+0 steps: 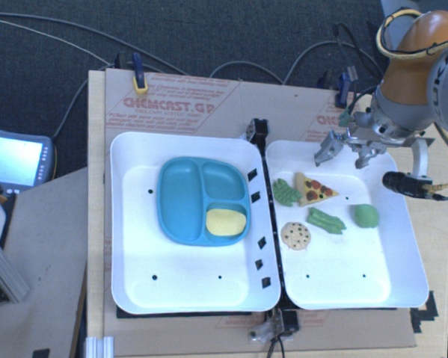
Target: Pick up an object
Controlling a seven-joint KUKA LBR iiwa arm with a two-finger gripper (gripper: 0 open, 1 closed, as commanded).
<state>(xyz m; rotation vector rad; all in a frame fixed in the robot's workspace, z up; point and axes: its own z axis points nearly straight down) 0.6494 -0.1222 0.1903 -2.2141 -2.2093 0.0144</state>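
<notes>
Pick not begun.
Tool point(347, 150) spread open, holding nothing, hovers just above pizza slice point(314, 190); descent and grasp remain.

Tray point(185, 199) in left bin point(129, 267); cookie point(295, 236) right bin point(383, 280).

bright, even overhead light; soft shadows, mild glare, slightly soft focus.

We look down from one fixed camera above the bench point(213, 99), at a slant from its near side, far enough back to take in both white bins point(125, 207); the arm point(417, 65) enters at far right.
</notes>
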